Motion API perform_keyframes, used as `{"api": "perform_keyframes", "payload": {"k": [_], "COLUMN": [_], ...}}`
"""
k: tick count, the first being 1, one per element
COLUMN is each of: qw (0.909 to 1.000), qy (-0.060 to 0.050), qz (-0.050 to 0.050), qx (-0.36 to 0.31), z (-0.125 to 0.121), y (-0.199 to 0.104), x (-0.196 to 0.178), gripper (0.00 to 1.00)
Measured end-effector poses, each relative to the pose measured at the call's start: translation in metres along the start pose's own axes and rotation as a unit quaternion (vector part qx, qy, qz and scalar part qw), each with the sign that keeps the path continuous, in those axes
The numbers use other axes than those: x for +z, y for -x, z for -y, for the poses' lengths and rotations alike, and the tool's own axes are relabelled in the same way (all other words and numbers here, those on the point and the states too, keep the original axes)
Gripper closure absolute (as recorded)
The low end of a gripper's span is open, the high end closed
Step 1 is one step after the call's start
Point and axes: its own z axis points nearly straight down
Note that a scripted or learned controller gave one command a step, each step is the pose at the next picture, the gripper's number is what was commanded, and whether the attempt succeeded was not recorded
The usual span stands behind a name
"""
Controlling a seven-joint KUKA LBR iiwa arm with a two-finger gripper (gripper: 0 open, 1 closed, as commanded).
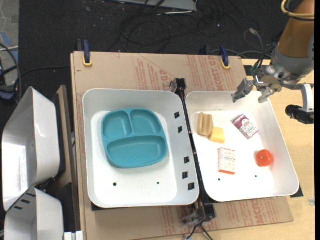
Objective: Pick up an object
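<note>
Left to right across the table (150,69): we found the left bin (95,149) carrying a teal divided plate (134,137), lying flat and well apart from every loose object. In the right bin (280,184) lay the candidates for picking: a tan bread-like piece (204,123) touching a yellow block (217,135) near the bin's left wall, a small white-and-red packet (227,160) below them, a maroon-and-white packet (245,126) toward the middle, and an orange round object (264,157) farther right. The gripper (253,91) hung over the far right corner of this bin, its fingers (241,92) spread apart with nothing between them. We judged the task barely begun: no object had been lifted, and approach, closure and lift all remained. The maroon-and-white packet lay nearest the gripper and stood apart from its neighbours, so we saw little to obstruct a descent there; the touching bread piece and yellow block could prove harder to separate. The bin's raised rim beside the gripper was the only nearby hazard.
</note>
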Motion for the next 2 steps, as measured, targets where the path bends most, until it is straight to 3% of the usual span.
{"api": "perform_keyframes", "payload": {"k": [2], "qw": [1.0], "qy": [0.001], "qz": [0.0], "qx": [0.0], "z": [-0.002], "y": [0.0], "x": [0.106], "gripper": [0.0]}}
